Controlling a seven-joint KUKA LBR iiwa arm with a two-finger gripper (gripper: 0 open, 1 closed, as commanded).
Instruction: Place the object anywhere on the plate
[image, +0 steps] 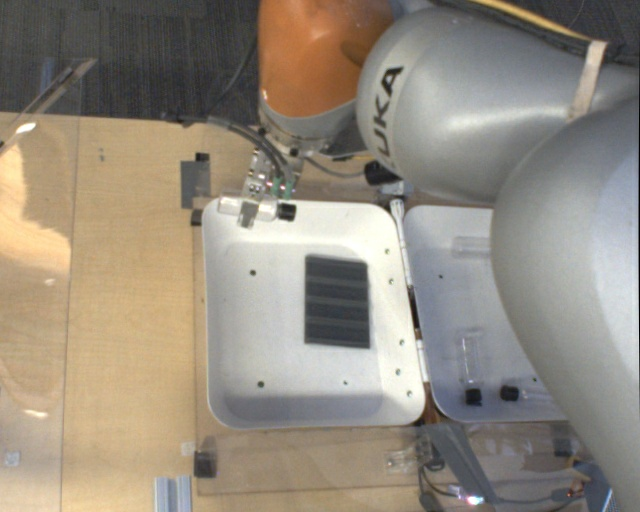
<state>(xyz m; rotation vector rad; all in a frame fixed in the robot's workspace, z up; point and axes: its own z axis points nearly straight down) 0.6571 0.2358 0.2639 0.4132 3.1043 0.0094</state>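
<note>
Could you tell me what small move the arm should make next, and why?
Probably shift the gripper toward the dark ribbed slab lying in the middle of the left bin: the gripper hangs over that bin's far corner, well off the slab.

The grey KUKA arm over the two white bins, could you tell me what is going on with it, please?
The grey KUKA arm with the orange band reaches in from the right, its wrist above the far edge of the left shallow white bin. A dark ribbed rectangular plate lies flat in that bin's middle. The right shallow white bin sits partly under the arm.
</note>
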